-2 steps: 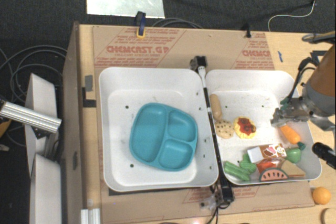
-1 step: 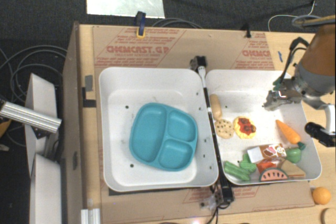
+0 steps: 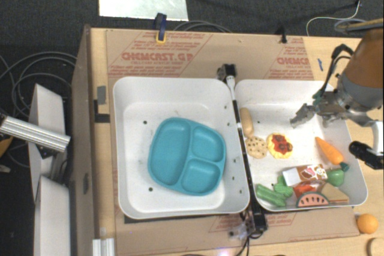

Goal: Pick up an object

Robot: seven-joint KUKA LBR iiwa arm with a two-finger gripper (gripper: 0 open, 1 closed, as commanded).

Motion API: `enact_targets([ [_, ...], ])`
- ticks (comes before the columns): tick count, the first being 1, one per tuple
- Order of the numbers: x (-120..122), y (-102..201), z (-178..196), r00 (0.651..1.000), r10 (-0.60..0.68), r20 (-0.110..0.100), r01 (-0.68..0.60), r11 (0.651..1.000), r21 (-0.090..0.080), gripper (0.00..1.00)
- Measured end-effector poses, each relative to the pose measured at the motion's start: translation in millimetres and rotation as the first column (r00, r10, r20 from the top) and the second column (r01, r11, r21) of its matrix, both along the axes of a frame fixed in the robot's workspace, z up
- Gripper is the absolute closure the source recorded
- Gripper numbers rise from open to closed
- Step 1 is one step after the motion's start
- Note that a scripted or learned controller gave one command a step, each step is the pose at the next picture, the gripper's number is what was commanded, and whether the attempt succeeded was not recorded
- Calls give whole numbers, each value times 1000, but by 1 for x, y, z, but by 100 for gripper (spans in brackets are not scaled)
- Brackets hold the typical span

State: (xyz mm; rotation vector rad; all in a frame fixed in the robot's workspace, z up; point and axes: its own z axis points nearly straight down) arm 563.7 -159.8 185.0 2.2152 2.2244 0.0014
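Blue, the divided plate (image 3: 187,155) lies in the left bin (image 3: 129,129). In the right bin (image 3: 270,108) sit a cookie (image 3: 256,146), a small pizza (image 3: 280,145), a carrot (image 3: 329,150) and, near the front wall, more toy food. The gripper (image 3: 313,111) hovers above the bin's far right part; whether it pinches anything cannot be told.

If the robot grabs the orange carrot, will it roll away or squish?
The carrot looks like a hard plastic toy, so it probably won't squish. Its rounded, tapered shape may let it roll or slip sideways. It seems small and likely light.
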Motion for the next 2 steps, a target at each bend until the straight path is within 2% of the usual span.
enact_targets([
  [1,-1,14,-40,1000,1,-3,-1,1000,1,0],
  [2,-22,36,-103,1000,-3,-3,3,1000,1,0],
])
